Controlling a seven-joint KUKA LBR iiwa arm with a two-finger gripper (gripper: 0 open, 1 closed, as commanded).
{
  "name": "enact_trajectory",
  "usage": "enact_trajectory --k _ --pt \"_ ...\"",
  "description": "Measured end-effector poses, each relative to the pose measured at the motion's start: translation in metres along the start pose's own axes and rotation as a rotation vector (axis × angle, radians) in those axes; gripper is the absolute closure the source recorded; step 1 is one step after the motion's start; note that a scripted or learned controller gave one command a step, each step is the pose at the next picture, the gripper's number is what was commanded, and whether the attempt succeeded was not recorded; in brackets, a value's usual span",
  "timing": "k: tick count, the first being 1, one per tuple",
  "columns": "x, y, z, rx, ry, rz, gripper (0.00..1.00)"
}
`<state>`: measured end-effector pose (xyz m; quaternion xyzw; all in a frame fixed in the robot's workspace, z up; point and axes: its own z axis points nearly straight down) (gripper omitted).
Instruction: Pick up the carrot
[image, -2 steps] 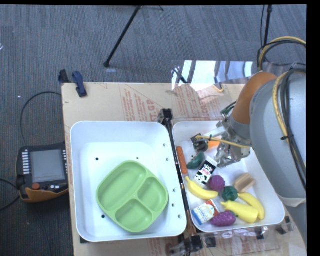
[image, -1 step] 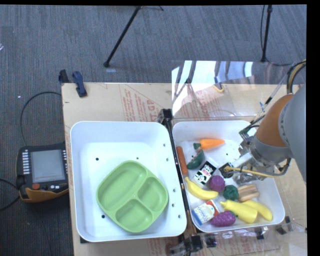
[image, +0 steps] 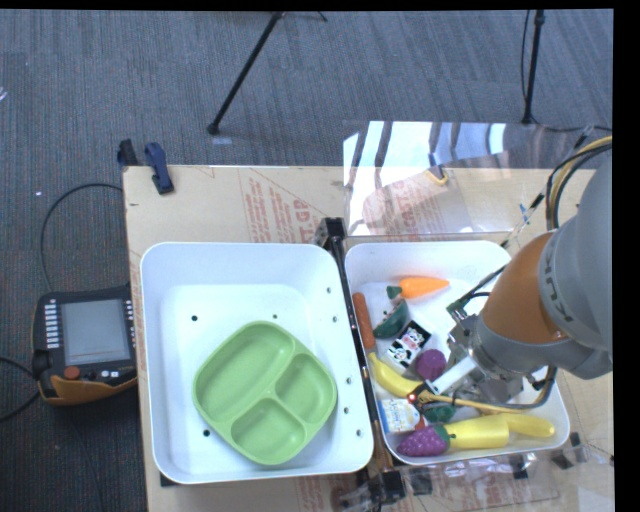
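Your carrot (image: 420, 286) lies near the right bin's (image: 430, 246) far wall, its long axis running left to right, tip pointing right. The gripper (image: 440, 383) sits well toward you from it, over the banana (image: 392, 377); I cannot tell its state.

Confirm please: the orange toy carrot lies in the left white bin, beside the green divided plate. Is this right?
Not quite. The camera view shows the orange toy carrot in the right white bin, near its far wall. The green divided plate sits alone in the left white bin.
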<state>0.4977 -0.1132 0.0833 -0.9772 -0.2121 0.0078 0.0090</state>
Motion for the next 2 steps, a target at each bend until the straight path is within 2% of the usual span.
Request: enact_trajectory --k 1,2 --pt "0.068 -0.059 -0.101 -0.009 0.005 0.221 1.00" --pt "0.021 -0.108 -0.097 -0.008 -0.003 0.055 1.00"
